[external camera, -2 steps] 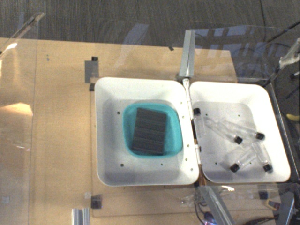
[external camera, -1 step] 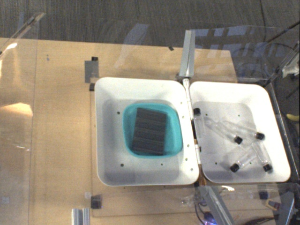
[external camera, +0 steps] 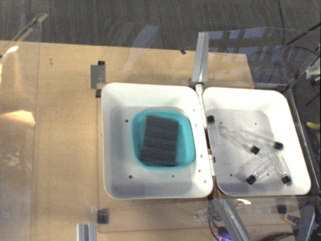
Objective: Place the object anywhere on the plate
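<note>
Single fixed overhead camera, slanted down, both bins (external camera: pixel 153 185) framed

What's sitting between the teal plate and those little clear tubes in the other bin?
In the camera view, the two bins' adjoining white rims lie between the teal plate and the clear tubes, plus bare bin floor on either side.

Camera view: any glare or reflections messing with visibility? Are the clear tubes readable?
Camera view: pale reflections streak the top from a transparent panel, and a bright patch glares on the wooden bench at left. The clear tubes in the right bin nearly vanish against white; their black caps read best. The dark ridged block on the teal plate is high-contrast, slightly soft.
</note>
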Tool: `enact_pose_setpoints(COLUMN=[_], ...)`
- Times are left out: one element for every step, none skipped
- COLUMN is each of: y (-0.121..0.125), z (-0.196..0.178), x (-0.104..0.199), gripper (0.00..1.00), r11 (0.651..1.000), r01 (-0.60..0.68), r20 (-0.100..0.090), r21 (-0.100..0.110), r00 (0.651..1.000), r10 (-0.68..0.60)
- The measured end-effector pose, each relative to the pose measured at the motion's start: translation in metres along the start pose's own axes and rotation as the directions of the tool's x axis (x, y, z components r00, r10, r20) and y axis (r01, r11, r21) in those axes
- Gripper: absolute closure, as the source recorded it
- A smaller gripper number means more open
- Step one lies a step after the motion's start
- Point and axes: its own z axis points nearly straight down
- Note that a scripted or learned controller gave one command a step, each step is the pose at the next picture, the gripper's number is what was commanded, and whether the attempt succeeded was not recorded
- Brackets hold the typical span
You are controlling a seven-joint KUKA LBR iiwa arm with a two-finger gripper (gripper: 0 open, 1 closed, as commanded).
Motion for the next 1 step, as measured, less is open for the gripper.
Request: enact_pose_setpoints(y=[-0.0006], z=[-0.0001], x=[-0.0014], gripper=[0.00], r11=[0.990], r01=[-0.144], r20=[0.000], r21=[0.001], r00=[0.990], r10=[0.144])
